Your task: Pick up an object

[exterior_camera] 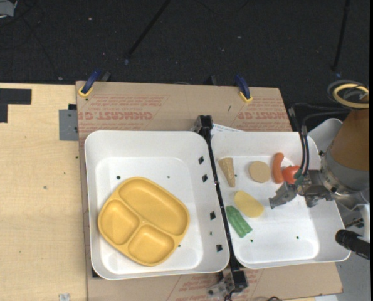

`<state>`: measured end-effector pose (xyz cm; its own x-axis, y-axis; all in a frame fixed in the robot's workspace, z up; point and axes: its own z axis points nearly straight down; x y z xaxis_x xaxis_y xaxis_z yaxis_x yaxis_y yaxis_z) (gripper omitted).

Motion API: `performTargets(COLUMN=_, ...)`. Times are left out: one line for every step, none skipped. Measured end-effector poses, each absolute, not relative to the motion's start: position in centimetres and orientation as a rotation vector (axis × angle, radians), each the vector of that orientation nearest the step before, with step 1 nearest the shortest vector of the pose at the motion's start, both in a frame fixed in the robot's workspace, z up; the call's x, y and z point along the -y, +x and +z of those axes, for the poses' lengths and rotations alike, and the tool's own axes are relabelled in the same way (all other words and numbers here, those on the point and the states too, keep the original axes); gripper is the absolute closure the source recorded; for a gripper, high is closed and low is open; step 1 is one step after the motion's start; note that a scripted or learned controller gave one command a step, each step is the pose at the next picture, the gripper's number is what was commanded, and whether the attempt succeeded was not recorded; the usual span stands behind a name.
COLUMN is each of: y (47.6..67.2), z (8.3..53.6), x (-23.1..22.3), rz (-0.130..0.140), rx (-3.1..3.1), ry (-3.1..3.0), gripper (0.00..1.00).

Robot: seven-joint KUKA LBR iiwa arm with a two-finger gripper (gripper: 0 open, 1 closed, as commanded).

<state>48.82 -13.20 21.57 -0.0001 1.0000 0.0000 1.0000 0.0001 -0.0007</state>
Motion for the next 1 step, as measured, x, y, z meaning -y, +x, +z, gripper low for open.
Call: performTargets(y=48.67, z=27.12, x=10.35, rz=-0.005, rx=2.226, ry=-2.221, gripper=0.0)
